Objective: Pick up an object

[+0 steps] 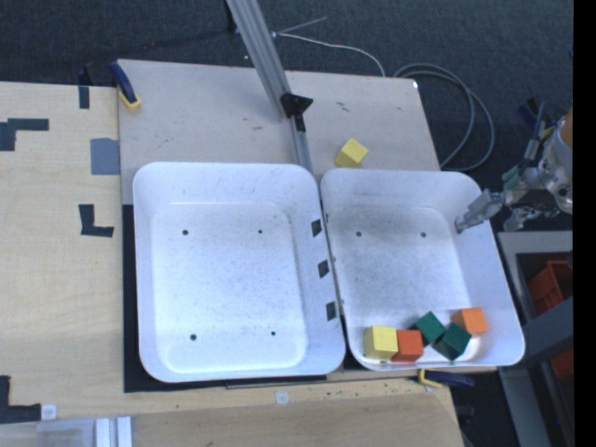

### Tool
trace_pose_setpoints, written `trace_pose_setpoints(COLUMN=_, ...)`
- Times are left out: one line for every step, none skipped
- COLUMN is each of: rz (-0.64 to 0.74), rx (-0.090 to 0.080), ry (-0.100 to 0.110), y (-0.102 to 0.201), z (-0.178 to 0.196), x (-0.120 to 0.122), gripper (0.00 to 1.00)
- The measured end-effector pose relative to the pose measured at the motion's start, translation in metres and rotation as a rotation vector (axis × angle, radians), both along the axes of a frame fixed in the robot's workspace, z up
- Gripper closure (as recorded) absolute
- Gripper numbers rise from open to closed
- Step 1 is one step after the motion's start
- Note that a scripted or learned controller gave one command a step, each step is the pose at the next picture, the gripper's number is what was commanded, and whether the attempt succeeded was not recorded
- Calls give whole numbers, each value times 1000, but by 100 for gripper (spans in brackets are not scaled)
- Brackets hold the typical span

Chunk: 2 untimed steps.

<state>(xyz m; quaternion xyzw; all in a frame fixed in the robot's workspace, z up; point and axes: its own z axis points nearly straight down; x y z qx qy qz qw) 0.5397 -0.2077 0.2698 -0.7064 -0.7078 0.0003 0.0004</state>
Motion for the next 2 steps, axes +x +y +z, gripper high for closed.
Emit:
trace_pose_setpoints(rz=1, rx=0, ry=3, y=0, z=-50, x=52, gripper=0)
trace_pose_setpoints(rz=2, rx=0, ry=1, y=19, z=-87, x=98, gripper=0)
